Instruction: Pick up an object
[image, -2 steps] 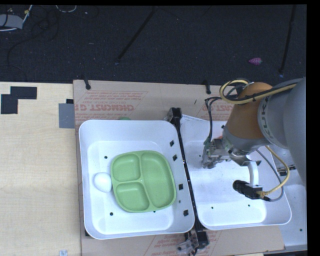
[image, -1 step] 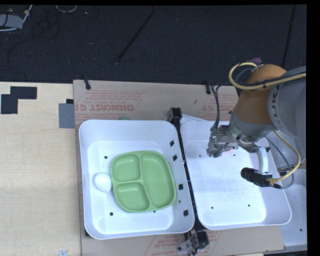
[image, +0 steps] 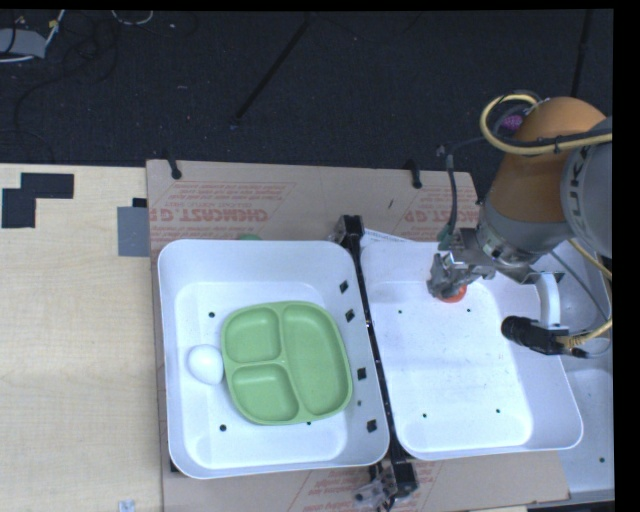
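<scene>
— Where do we see the hand (image: 449, 281)?

— Right of the frame's middle, low over the upper left corner of the right bin (image: 480, 400). The grey arm (image: 545, 190) with its orange band comes in from the upper right.

— Is it grasping anything?

— We see a small orange-red object (image: 455, 294) just beneath the hand, touching or nearly touching it. Whether the hand is clenched on it or released, we cannot tell.

— And the left bin (image: 190, 270)?

— We find a green divided plate (image: 287, 362) with three compartments lying flat in its middle, and a white egg (image: 206, 364) against the plate's left edge.

— What carries the bins?

— A cardboard sheet (image: 290, 200) on the pale wooden desk (image: 70, 340), which fills the frame's left side.
</scene>
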